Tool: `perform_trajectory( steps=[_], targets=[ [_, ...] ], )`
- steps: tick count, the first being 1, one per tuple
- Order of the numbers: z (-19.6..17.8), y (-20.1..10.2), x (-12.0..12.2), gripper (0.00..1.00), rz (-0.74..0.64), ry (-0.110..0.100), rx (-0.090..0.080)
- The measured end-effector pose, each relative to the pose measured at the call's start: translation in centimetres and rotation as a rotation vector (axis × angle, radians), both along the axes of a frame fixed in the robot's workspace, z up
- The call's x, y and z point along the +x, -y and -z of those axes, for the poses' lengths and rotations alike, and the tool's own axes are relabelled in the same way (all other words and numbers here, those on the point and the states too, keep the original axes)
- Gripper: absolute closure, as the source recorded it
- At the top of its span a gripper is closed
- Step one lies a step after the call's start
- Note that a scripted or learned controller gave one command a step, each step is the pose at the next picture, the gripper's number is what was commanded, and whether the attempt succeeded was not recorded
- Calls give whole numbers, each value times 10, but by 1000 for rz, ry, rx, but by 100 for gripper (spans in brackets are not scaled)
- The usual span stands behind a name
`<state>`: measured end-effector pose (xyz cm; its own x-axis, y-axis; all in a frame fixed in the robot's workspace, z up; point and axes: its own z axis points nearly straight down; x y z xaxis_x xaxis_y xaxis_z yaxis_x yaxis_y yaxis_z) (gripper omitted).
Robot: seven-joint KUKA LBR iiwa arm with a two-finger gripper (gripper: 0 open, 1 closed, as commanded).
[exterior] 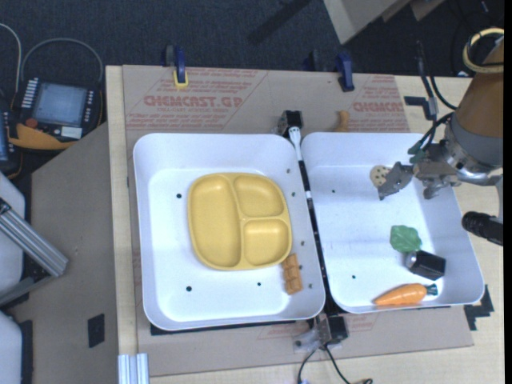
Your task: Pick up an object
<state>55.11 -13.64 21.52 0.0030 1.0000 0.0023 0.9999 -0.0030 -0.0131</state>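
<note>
Nearest to the camera, at the front edge of the right bin, you see an orange carrot toy lying with its long axis almost parallel to that front wall, its green end pointing to the right. Just behind it sits a small black block, and behind that a green leafy piece; these three things are close together in the front right corner. Your gripper hangs over the back part of the same bin, so all three lie in front of it, toward the camera and a little to the right. I cannot tell from this view if the gripper is open or closed, and nothing is seen held in it. Just beside it, on the back side, a small beige cookie-like piece lies on the bin floor, and I judge this the nearest thing to try. The bin floor is white, smooth and flat, with free room in the middle. In the left bin a yellow divided plate rests, with a small brown piece just beside its front right corner
</note>
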Motion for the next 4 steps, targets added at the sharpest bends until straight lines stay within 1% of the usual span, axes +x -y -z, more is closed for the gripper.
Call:
perform_trajectory(
  steps=[1,2,3,4],
  targets=[
    [-7,0,3,0,-3,13,-2],
    [56,-4,5,0,-3,6,0],
    [100,-3,9,0,-2,7,-1],
    [133,-4,8,0,-3,8,-1]
  ],
)
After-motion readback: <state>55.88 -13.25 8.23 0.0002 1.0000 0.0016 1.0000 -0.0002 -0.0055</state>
